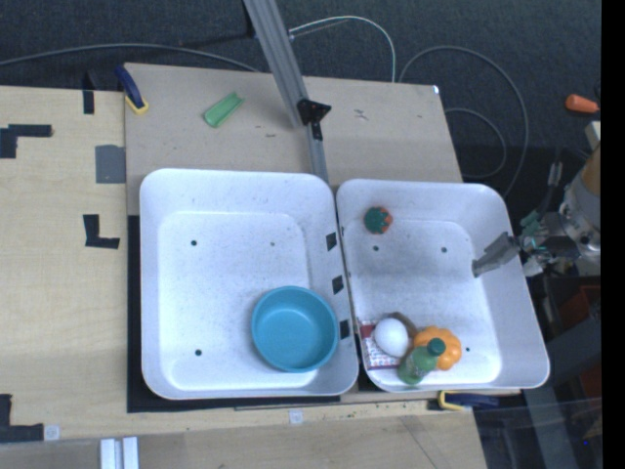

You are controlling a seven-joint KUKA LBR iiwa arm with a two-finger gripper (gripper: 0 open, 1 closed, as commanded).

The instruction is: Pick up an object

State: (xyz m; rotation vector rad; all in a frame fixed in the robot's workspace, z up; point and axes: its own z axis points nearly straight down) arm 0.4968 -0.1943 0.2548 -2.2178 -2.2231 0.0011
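The right bin (430, 272) holds a small green and orange ball (377, 220) near its far left corner. At its near edge a white egg-shaped object (392, 337), an orange object (444, 350) and a green object (418, 364) lie bunched together, partly on a flat red and white piece (376, 355). My gripper (493, 254) hangs over the right rim of this bin, pointing left into it, well apart from all these objects. Nothing shows in its grasp.
A blue bowl (293, 328) sits in the near right part of the left bin (215, 252). A grey slanted pole (278, 47) ends behind the bins' shared wall. A green block (223, 109) and a clamp (130, 88) lie on the bench behind.
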